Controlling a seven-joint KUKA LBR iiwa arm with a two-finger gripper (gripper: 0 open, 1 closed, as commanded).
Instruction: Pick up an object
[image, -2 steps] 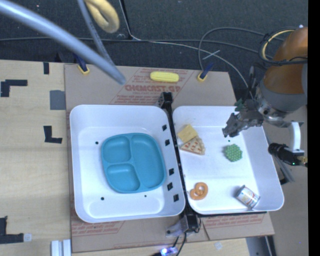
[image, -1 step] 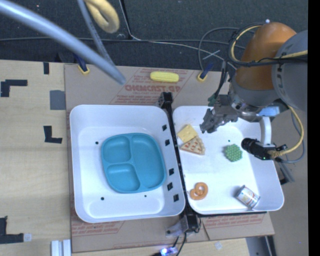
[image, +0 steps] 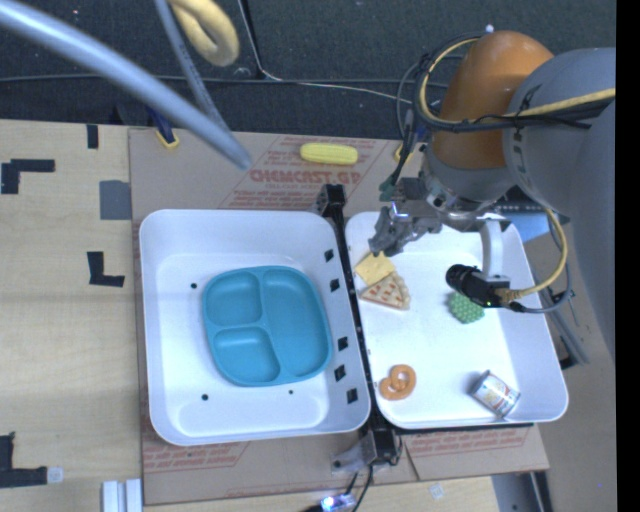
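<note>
My gripper (image: 388, 238) hangs over the back left corner of the right bin (image: 530, 330), its fingertips just above a yellow cheese wedge (image: 374, 269). A pizza slice toy (image: 388, 293) lies right beside the cheese. A green knobbly object (image: 466, 308) sits mid-bin, next to a black part of the arm's fittings. An orange pretzel (image: 398, 382) and a small silver can (image: 495, 392) lie near the bin's front. Nothing shows between the fingers.
The left bin (image: 165, 330) holds a blue divided plate (image: 266, 325). A yellow banana-like toy (image: 329, 154) lies on the cardboard behind the bins. The arm's orange and grey body (image: 500, 90) looms over the right bin's back. A black divider (image: 345, 290) separates the bins.
</note>
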